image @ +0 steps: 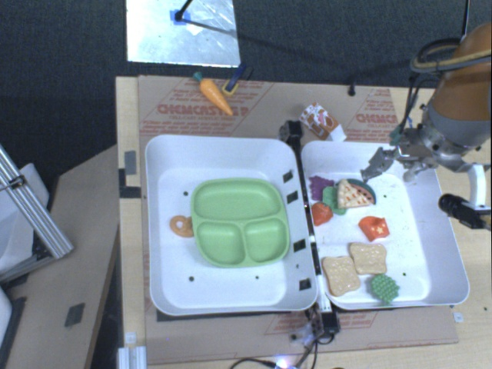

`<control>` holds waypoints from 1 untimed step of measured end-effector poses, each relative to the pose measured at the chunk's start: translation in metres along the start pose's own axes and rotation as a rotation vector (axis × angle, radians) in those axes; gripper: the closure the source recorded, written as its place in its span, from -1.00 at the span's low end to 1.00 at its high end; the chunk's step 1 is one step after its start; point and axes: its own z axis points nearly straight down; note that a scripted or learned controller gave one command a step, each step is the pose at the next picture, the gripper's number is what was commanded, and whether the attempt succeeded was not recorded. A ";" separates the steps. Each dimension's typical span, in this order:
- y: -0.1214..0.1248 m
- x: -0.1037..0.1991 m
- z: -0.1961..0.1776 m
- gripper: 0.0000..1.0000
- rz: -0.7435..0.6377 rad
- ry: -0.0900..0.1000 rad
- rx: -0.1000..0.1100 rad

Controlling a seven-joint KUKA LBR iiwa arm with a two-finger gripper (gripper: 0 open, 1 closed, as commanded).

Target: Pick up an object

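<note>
My gripper (393, 166) hangs over the far part of the right bin (438, 241), open with nothing between its fingers. Just left of and below it lies a watermelon slice (355, 194), with a purple piece (320, 183), a green piece (329, 197) and a red tomato (321, 214) beside it. Nearer the front of the bin are a red chunk (374, 227), two toast slices (367, 257) (340, 274) and a green broccoli (383, 287).
The left bin (165, 167) holds a green divided plate (237, 221) and an orange pretzel (181, 226). Behind the bins, a carrot (215, 96) and a snack packet (321, 121) lie on cardboard. A foil sheet (184, 21) is further back.
</note>
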 end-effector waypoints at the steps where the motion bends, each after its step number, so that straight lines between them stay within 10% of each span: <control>1: 0.002 0.000 -0.007 -1.00 -0.002 -0.002 -0.012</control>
